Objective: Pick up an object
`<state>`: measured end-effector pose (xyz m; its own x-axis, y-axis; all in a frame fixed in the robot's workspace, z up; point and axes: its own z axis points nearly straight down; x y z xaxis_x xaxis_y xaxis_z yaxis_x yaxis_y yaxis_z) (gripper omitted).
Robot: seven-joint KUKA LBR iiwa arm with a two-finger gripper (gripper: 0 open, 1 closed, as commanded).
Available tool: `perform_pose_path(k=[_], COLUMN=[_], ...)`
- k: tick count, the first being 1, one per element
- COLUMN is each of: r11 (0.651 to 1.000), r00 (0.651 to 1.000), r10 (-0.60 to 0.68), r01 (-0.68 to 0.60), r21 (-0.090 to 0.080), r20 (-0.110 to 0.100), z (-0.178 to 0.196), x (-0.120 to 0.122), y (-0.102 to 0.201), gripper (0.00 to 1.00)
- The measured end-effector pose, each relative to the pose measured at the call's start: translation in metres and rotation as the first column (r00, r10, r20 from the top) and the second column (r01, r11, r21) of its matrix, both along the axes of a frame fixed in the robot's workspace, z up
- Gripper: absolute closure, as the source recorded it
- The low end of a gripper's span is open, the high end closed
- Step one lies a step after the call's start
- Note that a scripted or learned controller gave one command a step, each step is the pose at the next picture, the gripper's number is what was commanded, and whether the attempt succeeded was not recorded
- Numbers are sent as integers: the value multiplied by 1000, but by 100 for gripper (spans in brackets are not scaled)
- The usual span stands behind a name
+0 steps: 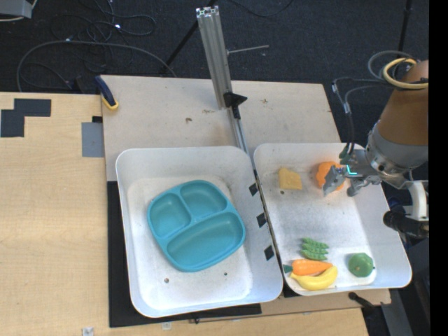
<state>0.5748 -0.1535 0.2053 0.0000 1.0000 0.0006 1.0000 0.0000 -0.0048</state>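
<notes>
White plastic forms the two shallow bins that sit side by side on the tabletop [175,110]. The left bin [133,180] holds a teal divided plate [196,224], which lies flat near its middle with three compartments facing up.

The right bin [378,219] holds several small toy foods. A yellow wedge that looks like cheese [290,179] lies in the far left part of this bin. An orange object [323,173] lies just to the right of the wedge, near the far wall. Along the near wall there is a green pea pod [314,247], and just below it a carrot [310,267] rests against a yellow banana [316,279]; these two are touching. A green round fruit [360,264] lies to the right of them, a little apart.

The grey arm with the orange band comes in from the right side. Its gripper [340,180] is low over the far part of the right bin, directly beside the orange object and seemingly touching its right side. The fingers [333,182] look slightly apart, and the orange object is beside them, not clearly between them, so no grasp is visible.

A metal post [215,58] stands upright behind the bins.
</notes>
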Motion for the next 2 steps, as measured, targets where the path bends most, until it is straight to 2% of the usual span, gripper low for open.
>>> perform_pose_path(k=[1, 2], r11=[1000, 1000], r00=[1000, 1000], r10=[0, 1], r01=[0, -1], r21=[-1, 0], r20=[3, -1], z=[1, -43], x=[1, 3], y=[0, 5], gripper=[0, 0])
